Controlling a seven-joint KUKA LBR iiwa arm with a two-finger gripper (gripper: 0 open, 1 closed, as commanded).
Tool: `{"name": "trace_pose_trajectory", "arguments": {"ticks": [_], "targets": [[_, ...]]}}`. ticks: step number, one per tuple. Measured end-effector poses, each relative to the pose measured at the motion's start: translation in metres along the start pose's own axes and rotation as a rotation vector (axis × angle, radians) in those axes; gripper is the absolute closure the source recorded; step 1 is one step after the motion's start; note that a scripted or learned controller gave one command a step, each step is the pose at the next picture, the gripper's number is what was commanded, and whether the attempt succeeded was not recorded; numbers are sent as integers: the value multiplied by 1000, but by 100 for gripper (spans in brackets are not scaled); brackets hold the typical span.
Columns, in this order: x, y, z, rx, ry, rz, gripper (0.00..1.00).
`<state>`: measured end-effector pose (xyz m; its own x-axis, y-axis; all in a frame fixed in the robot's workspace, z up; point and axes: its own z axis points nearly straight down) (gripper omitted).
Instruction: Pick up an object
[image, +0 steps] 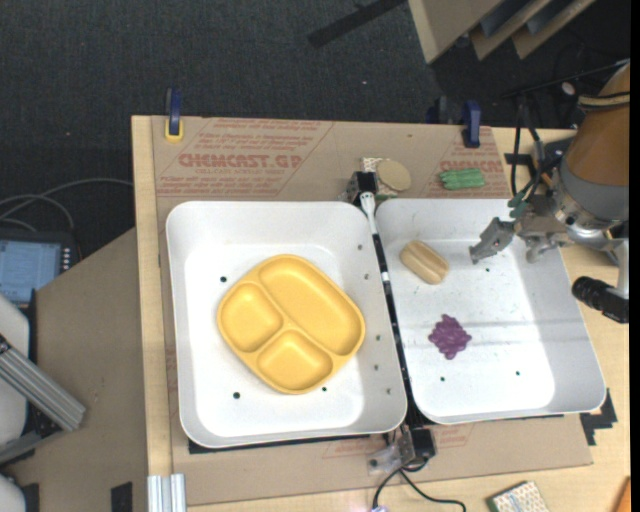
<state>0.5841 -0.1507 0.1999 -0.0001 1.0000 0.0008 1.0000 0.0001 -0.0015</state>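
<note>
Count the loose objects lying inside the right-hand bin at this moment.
2. A tan bread roll lies near the bin's upper left; a purple grape bunch lies near the middle. The gripper above could hide something small.

— What do we see of the arm?
— We see a rounded orange band above a grey wrist, with black cables looping beside it.
— And lower down?
— Our gripper is grey metal, with angular fingers.
</note>
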Motion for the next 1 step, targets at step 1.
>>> {"name": "trace_pose_trajectory", "arguments": {"ticks": [1], "targets": [[-18,-39,121,5,1,4,0]]}}
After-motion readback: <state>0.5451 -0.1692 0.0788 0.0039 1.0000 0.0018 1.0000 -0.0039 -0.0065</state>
